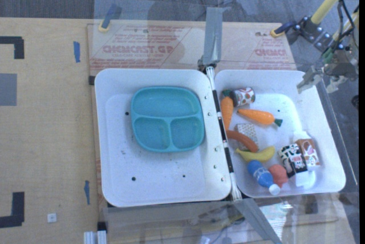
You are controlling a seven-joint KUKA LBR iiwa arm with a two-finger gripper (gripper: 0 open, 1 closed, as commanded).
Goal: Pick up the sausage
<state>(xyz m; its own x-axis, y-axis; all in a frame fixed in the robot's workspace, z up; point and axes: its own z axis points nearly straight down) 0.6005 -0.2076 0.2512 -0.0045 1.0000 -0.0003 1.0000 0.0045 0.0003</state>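
Note:
The sausage (242, 138) is a reddish-brown link lying at a slant in the left half of the right bin (333, 171). It sits between an orange carrot (227, 112) on its upper left and a yellow banana (256, 154) just below it. My gripper (311, 78) hangs over the bin's far right corner, well away from the sausage and up to its right. Nothing shows in its grasp.
The right bin also holds a second carrot (259, 117), a small can (244, 96), a blue bottle (262, 175), a salmon-coloured item (278, 173), two small cartons (300, 156) and a white bottle (305, 179). A teal divided plate (168, 118) lies in the left bin (114, 180).

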